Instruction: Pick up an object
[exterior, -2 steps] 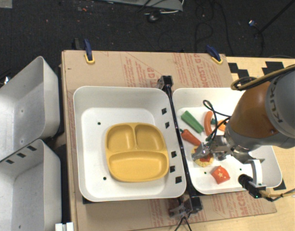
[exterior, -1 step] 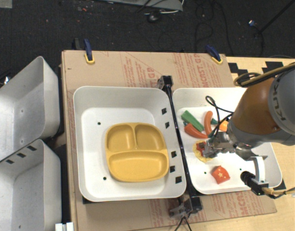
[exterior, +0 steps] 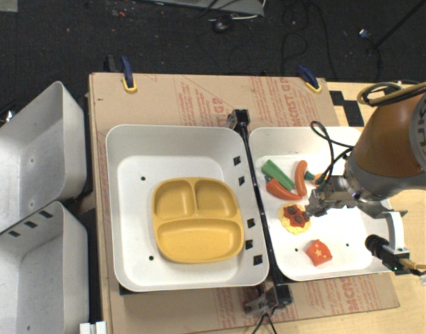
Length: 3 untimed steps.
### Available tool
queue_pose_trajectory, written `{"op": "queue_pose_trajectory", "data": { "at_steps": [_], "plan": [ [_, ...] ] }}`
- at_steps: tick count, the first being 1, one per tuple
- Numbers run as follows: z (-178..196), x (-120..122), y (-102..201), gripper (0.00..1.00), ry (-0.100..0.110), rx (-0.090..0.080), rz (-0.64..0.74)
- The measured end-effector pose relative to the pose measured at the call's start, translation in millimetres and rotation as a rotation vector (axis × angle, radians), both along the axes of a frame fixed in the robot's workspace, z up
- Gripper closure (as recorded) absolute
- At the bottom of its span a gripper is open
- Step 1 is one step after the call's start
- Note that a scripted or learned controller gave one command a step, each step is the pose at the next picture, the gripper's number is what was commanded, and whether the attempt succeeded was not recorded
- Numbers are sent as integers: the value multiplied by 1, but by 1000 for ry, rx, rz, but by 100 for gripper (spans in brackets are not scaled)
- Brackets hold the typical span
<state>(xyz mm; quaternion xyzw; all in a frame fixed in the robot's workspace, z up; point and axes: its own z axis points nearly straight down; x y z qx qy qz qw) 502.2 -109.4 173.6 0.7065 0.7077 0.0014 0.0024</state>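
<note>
Gripper [exterior: 316, 206] sits low over the small round yellow-and-red toy [exterior: 294, 218] in the right white bin [exterior: 352, 264]; its jaw opening I cannot tell.

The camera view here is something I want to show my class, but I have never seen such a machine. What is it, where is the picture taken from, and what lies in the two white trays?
This is one picture from a camera fixed above a bench, looking down at a slant. The grey and orange shape on the right is a robot arm; a program moves it, and its job is to pick up an object. At its end sits the tool, low over the right bin. Whether it grips anything cannot be told from here.

The left bin holds a yellow divided plate. The right bin holds small toy foods: a green piece, two orange sausage-like pieces, a round yellow piece with red topping beside the tool, and a red piece nearer the front.
</note>
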Motion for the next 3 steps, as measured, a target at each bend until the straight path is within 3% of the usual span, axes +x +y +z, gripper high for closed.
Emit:
{"op": "queue_pose_trajectory", "data": {
  "at_steps": [1,2,3],
  "plan": [
    [51,3,-11,100,-2,-1,0],
    [69,4,-11,100,2,0,0],
    [77,11,43,100,3,2,7]
  ]
}}
